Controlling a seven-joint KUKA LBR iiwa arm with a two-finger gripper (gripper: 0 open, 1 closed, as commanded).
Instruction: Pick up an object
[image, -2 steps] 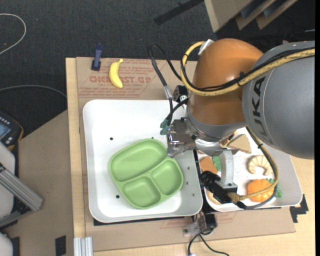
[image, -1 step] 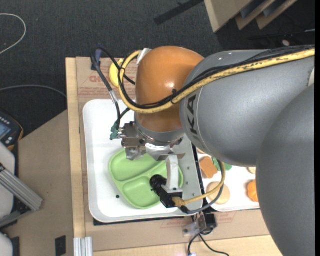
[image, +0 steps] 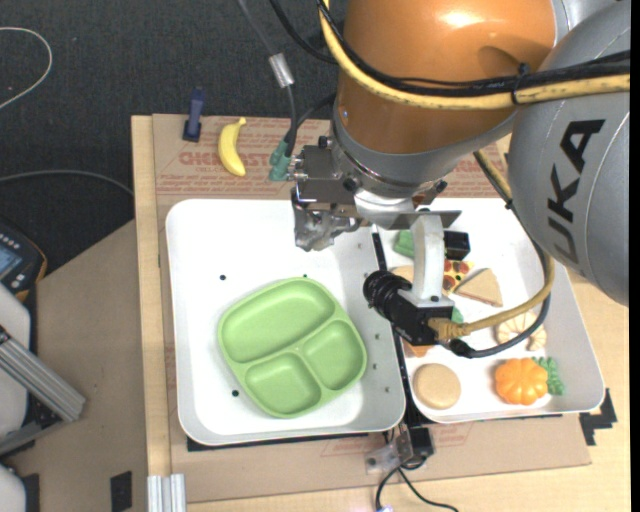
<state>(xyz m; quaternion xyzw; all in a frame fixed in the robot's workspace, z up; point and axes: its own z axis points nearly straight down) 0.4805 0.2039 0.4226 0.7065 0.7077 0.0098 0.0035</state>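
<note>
The end effector (image: 318, 230) hangs over the far right corner of the left shallow white bin (image: 192, 300), close to the wall it shares with the right shallow white bin (image: 578, 352). From this slant I cannot tell whether it is released or clenched, and nothing is seen in its grasp. What lies under it looks like bare bin floor, so a descent from here would likely close on nothing. The nearest candidate, the pale green plastic divided plate (image: 290, 345), lies nearer in the same bin, apart from the end effector. Its broad, low rim (little there to pinch) could slip free or tip on lifting. In the right bin the orange toy pumpkin (image: 520, 380), the tan round biscuit (image: 437, 385) and the tan toy sandwich wedge (image: 484, 290) sit close together, so a reach there risks nudging neighbours or clipping the shared wall. The yellow toy banana (image: 232, 148) lies on the bench (image: 160, 250), at the far left outside the bins.
</note>
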